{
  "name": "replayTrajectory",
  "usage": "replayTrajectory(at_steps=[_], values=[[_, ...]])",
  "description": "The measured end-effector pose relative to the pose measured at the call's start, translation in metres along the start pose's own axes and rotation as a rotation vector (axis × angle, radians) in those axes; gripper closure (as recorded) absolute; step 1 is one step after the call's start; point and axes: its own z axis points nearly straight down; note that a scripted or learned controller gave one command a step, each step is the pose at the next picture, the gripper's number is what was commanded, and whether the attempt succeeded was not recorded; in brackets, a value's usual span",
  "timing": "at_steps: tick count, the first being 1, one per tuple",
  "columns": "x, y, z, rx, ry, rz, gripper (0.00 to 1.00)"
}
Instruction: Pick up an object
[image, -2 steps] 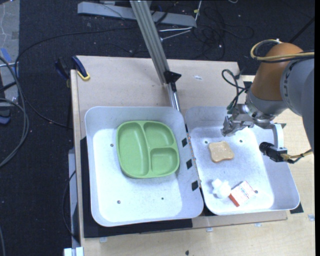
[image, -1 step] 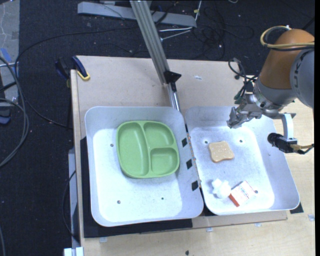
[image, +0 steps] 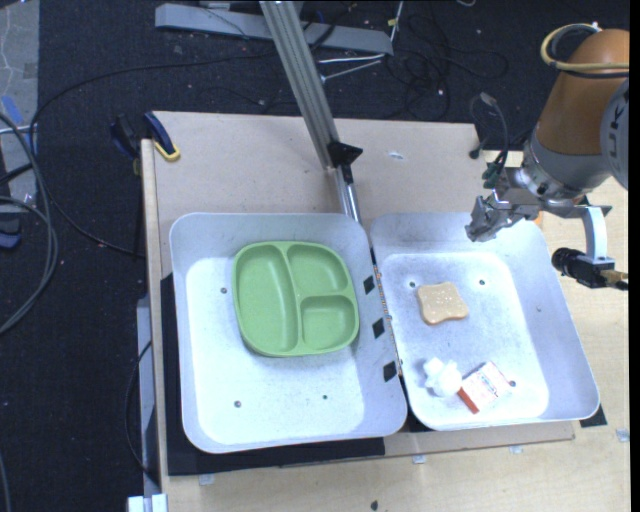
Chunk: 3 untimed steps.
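Observation:
In the right bin (image: 540, 300) lie a tan slice of toast (image: 441, 302), a small white crumpled object (image: 440, 376) and a red-and-white carton (image: 486, 386). My gripper (image: 482, 225) hangs over the bin's far rim, up and to the right of the toast and well apart from all three objects. Nothing is visible between its fingers. The orange band and grey wrist rise behind it at the upper right.
The left bin (image: 200, 380) holds a green divided plate (image: 297, 298). A grey metal pole (image: 310, 85) slants down to the gap between the bins. Black clips sit along the bins' shared edge (image: 380, 325). Cables lie on the dark floor around the bench.

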Motion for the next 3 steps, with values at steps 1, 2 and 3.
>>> replayTrajectory(at_steps=[1,2,3], values=[[0.048,-0.031,-0.009,0.008,0.003,-0.004,1.00],[0.097,-0.055,0.003,0.009,0.003,-0.005,1.00],[0.148,-0.089,0.005,0.010,0.003,-0.005,1.00]])
